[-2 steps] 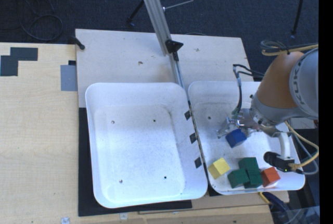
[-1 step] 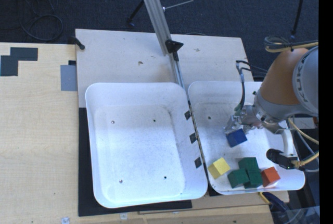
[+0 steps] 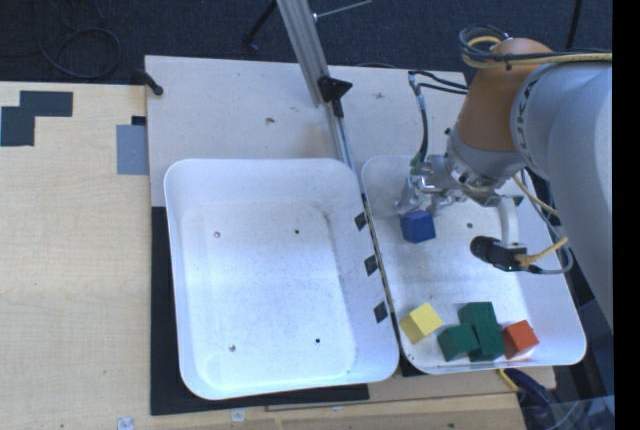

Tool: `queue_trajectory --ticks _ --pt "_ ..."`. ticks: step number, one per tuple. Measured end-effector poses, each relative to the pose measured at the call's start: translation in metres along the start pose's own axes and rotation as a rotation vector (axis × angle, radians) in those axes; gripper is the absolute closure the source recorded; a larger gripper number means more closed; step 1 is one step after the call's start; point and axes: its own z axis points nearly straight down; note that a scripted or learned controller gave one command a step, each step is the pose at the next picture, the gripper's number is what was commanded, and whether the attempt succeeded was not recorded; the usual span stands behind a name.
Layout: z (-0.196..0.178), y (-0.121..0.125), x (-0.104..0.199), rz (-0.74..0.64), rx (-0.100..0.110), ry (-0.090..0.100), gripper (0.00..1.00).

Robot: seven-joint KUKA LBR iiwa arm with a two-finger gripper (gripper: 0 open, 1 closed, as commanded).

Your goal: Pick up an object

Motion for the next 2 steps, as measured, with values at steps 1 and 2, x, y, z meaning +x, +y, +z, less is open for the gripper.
queue_trajectory --ticks 1,2 --pt "-0.0709 -0.058 0.0408 0.002 0.002 0.001 1.0" --pt "-0.0666 -0.0577 0.0396 0.003 0.006 -0.001 0.0"
